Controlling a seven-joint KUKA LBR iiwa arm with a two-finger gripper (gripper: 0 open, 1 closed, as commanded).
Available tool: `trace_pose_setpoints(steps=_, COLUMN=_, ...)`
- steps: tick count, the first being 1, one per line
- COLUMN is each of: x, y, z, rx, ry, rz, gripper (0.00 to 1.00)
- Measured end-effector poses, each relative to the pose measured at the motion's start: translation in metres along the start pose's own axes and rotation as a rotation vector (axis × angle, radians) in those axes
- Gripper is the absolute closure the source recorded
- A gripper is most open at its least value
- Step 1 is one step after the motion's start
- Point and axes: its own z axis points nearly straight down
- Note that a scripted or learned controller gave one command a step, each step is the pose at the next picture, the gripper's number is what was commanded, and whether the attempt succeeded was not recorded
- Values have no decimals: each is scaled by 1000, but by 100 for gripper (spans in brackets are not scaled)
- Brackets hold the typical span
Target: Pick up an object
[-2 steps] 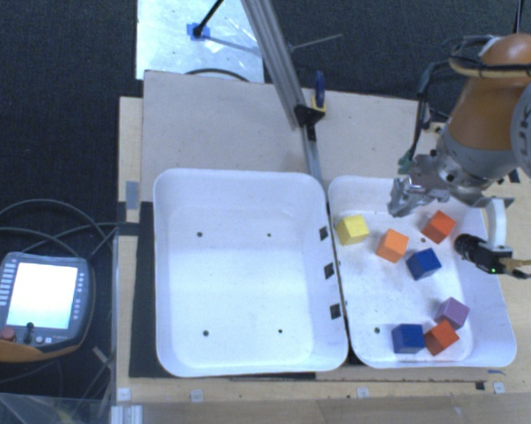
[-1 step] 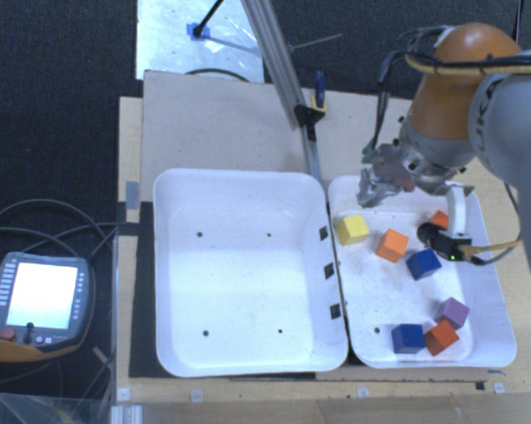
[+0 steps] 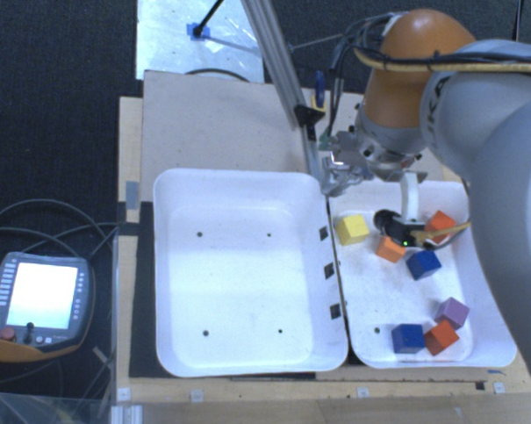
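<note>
1. Over the far rim where the left bin [image 3: 174,194] and the right bin [image 3: 496,353] meet hangs the gripper [image 3: 342,175]. Its pose hides whether it is released or clenched, so I cannot tell, and I can see nothing in its grasp.
2. All the blocks lie in the right bin.
   - The yellow block [image 3: 352,228] is closest to the gripper, just nearer than it and beside the wall between the bins.
   - To its right are an orange block [image 3: 389,249] and a blue block [image 3: 422,263], close together.
   - A second orange block [image 3: 442,221] lies a little farther back.
   - A purple block [image 3: 453,312], a red block [image 3: 441,336] and a second blue block [image 3: 408,338] are crowded in the near right corner.
3. A straight drop from this spot would probably meet the rim or the wall, not a block. That could jolt a bin or end in a grab at air.
4. The yellow block looks like the easiest choice, but it sits tight against the wall. One side of the gripper may find no room there and push the block away.
5. The orange block and blue block are so close that a slightly off approach could catch both or clip a corner. Either block could then twist out.
6. In the near corner the red block appears to touch the second blue block, so a grab there is likely to jam or slip.
</note>
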Motion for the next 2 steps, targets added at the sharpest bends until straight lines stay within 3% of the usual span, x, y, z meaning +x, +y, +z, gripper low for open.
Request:
trace_pose_setpoints(steps=1, x=45, y=19, z=-11, rx=-2, ry=-2, rz=1, gripper=100)
trace_pose_setpoints(steps=2, x=42, y=18, z=-10, rx=1, ry=-3, rz=5, gripper=0)
